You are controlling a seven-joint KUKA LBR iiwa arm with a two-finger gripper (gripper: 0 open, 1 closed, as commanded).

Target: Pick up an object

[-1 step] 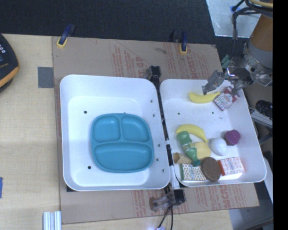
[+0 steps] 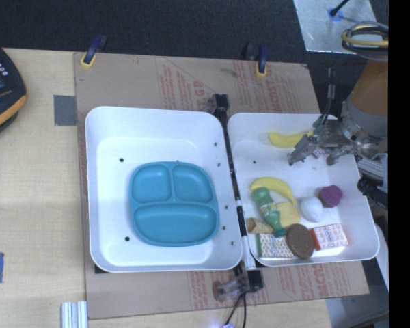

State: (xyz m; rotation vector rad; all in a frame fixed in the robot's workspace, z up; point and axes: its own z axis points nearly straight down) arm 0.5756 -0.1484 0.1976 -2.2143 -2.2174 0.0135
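My gripper (image 2: 316,156) hangs over the back of the right bin (image 2: 369,251), its two dark fingers spread open with nothing between them. A small yellow banana piece (image 2: 282,139) lies just left of the left finger. Nearer the front lie a larger yellow banana (image 2: 274,185), a green bottle (image 2: 265,207), a purple ball (image 2: 331,195), a white ball (image 2: 312,210), a brown round disc (image 2: 301,241), a red-and-white box (image 2: 330,236) and a flat printed packet (image 2: 273,247).
The left bin (image 2: 102,183) holds a blue divided plate (image 2: 173,203). Both bins rest on a cardboard sheet (image 2: 157,87) held by clamps. An orange-and-black device (image 2: 0,87) sits at the far left of the bench. Cables (image 2: 363,36) lie behind the arm.
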